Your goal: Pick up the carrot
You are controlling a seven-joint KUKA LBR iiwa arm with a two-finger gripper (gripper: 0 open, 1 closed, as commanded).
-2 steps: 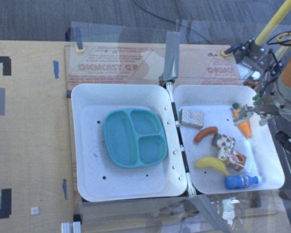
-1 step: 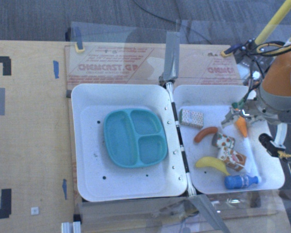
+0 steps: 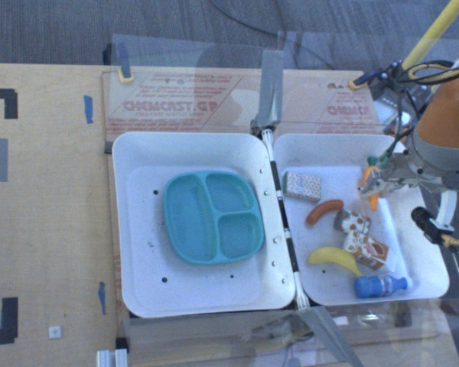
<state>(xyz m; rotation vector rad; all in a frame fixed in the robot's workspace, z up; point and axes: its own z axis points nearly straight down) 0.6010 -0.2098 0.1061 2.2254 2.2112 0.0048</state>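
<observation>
A wooden bench is seen from above, with a grey carpet behind it and a flat sheet of cardboard at the back. Red letters are printed on the cardboard, but they are too faint to be read for sure. Two white bins are set side by side. In the left bin a blue-green plate with three parts is laid flat. In the right bin many small things are kept: a small grey packet, a sausage, a yellow banana, a spotted carton and a blue bottle. The writing on these is too small to be read. The grey and orange arm is reached in from the right, and its gripper is held low near the far right side of the right bin. A small orange thing, taken to be the carrot, is seen right at the gripper's tip, with a bit of green beside it. Its long side seems to be pointed up and down in the view, but much of it is hidden. It cannot be told if the carrot is being held or only touched, and how the jaws are set cannot be told either. The sausage is kept just to the left, so care is needed there.
</observation>
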